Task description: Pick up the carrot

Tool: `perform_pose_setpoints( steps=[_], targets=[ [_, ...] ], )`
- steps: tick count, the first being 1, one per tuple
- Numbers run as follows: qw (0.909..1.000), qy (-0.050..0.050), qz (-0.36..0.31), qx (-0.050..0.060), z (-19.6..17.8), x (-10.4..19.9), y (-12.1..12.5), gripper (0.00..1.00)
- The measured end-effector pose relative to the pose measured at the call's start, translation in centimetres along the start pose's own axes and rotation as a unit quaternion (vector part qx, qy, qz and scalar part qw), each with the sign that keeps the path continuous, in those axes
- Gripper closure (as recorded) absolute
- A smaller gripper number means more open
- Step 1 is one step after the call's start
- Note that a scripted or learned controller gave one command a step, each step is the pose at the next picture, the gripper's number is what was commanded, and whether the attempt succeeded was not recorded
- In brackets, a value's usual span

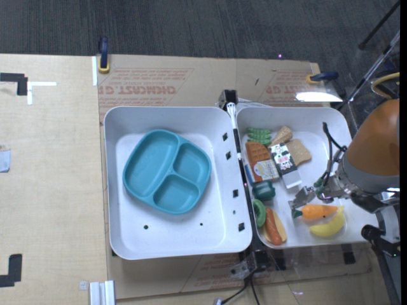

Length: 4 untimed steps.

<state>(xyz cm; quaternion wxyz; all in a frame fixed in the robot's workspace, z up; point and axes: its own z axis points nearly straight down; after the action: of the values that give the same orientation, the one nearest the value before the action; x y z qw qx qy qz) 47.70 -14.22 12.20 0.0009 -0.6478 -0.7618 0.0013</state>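
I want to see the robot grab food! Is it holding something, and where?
Cannot tell. The metal two-finger gripper sits at the orange toy carrot's leafy end, beside the yellow toy banana.

this looks like a robotics lab or test cell, not a home. a plywood bench [51,189] carries two shallow white bins [172,250] set on taped-down cardboard [191,84], held by blue-and-yellow clamps [103,54]. dark carpet [191,18] lies beyond, cables [245,284] trail below, and toy plastic food [273,164] fills one bin.
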Motion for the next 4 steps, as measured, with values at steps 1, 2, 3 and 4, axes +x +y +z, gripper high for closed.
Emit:
perform_pose_setpoints(
  steps=[1,2,3,4],
  targets=[
    [0.9947,0.001,0.103,-0.001,3.1,-2.3,-0.3,0.00],
    [0.9992,0.000,-0.040,-0.002,3.0,-1.7,0.0,0.00],
    [0.9992,0.000,-0.040,-0.004,2.1,-1.7,0.2,1.00],
    [0.9824,-0.001,-0.187,-0.002,-7.8,-3.3,9.0,1.00]
  ],
)
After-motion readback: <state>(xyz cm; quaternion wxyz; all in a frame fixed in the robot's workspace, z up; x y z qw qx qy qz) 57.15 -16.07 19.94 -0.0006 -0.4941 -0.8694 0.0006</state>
